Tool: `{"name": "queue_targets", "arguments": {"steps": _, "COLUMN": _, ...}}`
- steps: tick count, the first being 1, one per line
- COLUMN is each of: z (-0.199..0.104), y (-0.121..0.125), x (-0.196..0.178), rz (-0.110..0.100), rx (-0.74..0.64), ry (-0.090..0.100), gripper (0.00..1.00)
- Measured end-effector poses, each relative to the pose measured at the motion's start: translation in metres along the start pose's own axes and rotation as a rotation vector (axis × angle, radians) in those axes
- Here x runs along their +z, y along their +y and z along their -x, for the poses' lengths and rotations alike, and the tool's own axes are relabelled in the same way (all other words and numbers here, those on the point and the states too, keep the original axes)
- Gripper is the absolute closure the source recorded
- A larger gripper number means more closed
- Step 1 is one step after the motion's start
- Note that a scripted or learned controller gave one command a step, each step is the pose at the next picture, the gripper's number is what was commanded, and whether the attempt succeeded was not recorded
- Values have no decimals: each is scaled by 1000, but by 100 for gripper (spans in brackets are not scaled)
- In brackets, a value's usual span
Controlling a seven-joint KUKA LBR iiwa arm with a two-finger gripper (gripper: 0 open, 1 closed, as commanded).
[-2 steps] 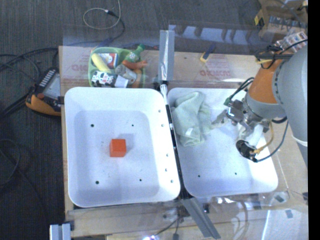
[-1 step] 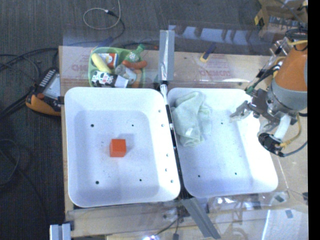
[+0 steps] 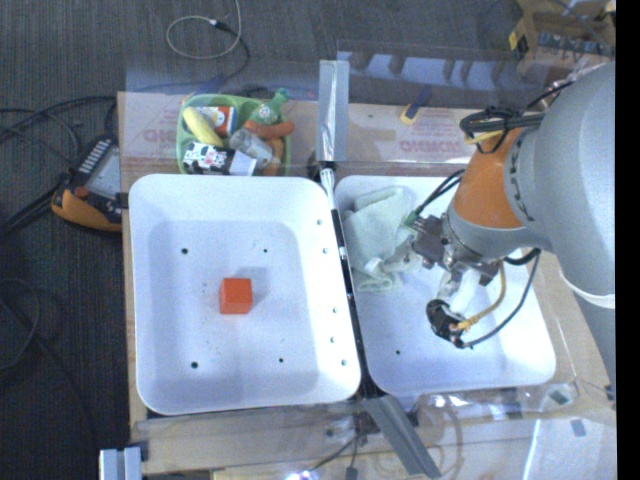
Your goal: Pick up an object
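An orange cube (image 3: 236, 295) is sitting alone in the left bin (image 3: 150, 208). A pale cloth (image 3: 380, 230) is lying crumpled in the right bin (image 3: 500, 368), with the gripper (image 3: 414, 252) working at its right edge; whether it is spread or closed, I cannot tell. I'd be aiming squarely at a raised fold.

Bench (image 3: 400, 136), left bin (image 3: 140, 230) beside right bin (image 3: 535, 360), green basket (image 3: 184, 128) behind left bin

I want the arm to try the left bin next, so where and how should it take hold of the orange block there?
Take the orange block across two opposite flat sides, coming straight down from above. It lies flat and alone near the middle of the left bin, clear of its walls, so every side looks free.
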State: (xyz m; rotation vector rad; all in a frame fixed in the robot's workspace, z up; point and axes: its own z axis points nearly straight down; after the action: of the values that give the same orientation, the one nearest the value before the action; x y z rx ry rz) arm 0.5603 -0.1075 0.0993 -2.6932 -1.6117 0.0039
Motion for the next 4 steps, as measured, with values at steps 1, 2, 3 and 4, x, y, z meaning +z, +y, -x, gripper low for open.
{"name": "queue_targets", "arguments": {"steps": 1, "z": 68, "y": -8, "x": -43, "rz": -1, "rx": 74, "ry": -4, "gripper": 0}}
{"name": "queue_targets", "arguments": {"steps": 2, "z": 20, "y": -49, "x": 8, "rz": 19, "rx": 131, "ry": 1, "gripper": 0}}
{"name": "queue_targets", "arguments": {"steps": 3, "z": 53, "y": -59, "x": -99, "rz": 1, "rx": 223, "ry": -5, "gripper": 0}}
{"name": "queue_targets", "arguments": {"steps": 4, "z": -45, "y": -106, "x": -81, "rz": -3, "rx": 317, "ry": -4, "gripper": 0}}
